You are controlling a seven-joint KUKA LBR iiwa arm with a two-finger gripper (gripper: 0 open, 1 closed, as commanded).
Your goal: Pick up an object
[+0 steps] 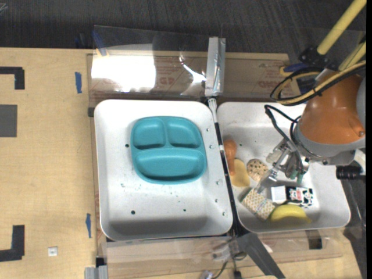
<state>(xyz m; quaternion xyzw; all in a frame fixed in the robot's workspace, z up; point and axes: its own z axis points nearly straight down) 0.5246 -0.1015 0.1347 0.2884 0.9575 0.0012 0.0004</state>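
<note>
From the camera view, the arm reaches in from the right over the right bin (pixel 337 214), and the claw (pixel 278 170) hangs low among the clutter there — this looks like the approach or descent stage of a pick, with nothing lifted yet. Whether the claw is spread or closed I cannot tell; the metal parts at its tip blur into the items beneath, and nothing is plainly seen held.

Candidates lie close together near the middle of that bin: a yellow banana-like toy (pixel 289 213) at the near side, a small white card with black marks (pixel 301 196) just right of the claw tip, a speckled cracker-like block (pixel 257 203) to its near left, a round biscuit (pixel 256 167), and an orange piece (pixel 231 150) toward the left wall.

The next move likely calls for settling on one item — they crowd one another.

The left bin (pixel 110 156) holds a teal divided plate (pixel 168 148), lying flat.
</note>
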